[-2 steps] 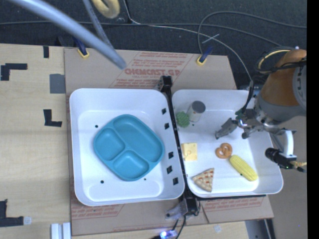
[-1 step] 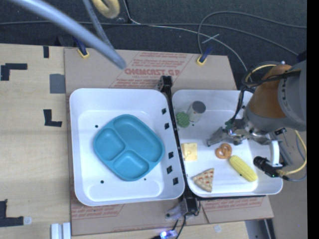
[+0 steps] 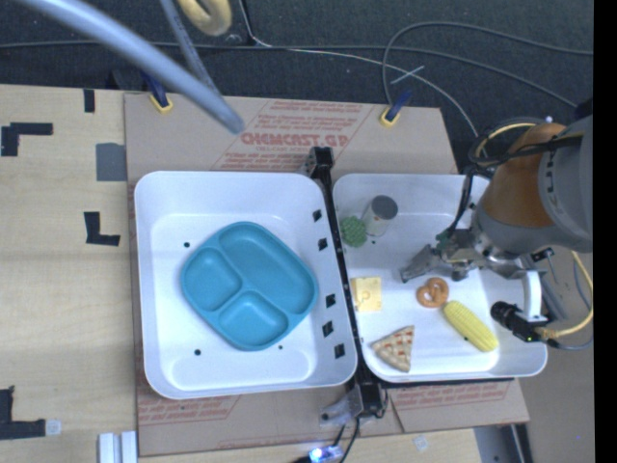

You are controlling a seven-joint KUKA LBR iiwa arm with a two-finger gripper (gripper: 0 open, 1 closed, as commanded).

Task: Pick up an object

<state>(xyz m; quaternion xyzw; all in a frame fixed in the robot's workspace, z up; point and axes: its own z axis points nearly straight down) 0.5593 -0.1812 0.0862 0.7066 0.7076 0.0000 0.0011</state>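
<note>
Camera view: my gripper (image 3: 416,266) hovers over the right bin (image 3: 424,186), finger state unclear, nothing held; pretzel (image 3: 433,292) lies just beside it, so next I descend onto it.

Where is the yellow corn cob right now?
The yellow plastic corn cob lies in the right white bin, near its front right corner, just right of the small brown pretzel.

Even overhead light, soft shadows, mild overall blur.
</note>
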